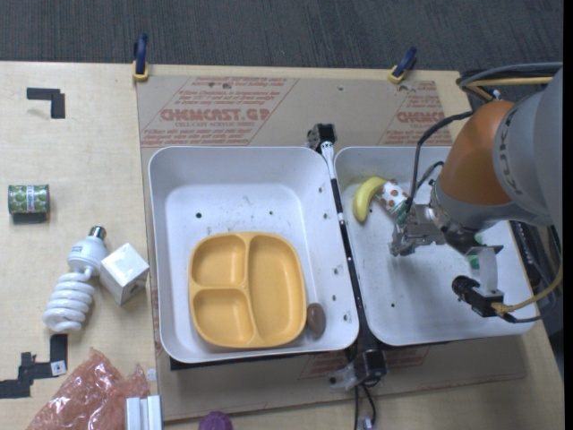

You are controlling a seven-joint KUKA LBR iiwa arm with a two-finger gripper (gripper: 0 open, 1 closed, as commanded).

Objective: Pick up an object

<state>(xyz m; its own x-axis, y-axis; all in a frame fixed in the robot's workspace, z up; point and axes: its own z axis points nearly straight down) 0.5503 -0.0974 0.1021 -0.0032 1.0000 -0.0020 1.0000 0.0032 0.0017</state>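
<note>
Hovering low in the right bin (448, 325), my pincer (405, 240) sits just short of the banana (362, 197); can't tell its spread. Risk, I judge: closing early grabs nothing, or nudges the banana into the bin wall. Beyond that bin, yellow tray (248, 288) in the left bin (170, 240), bulb (72, 285) on the counter (54, 150), dark carpet (269, 7) farthest.
</note>
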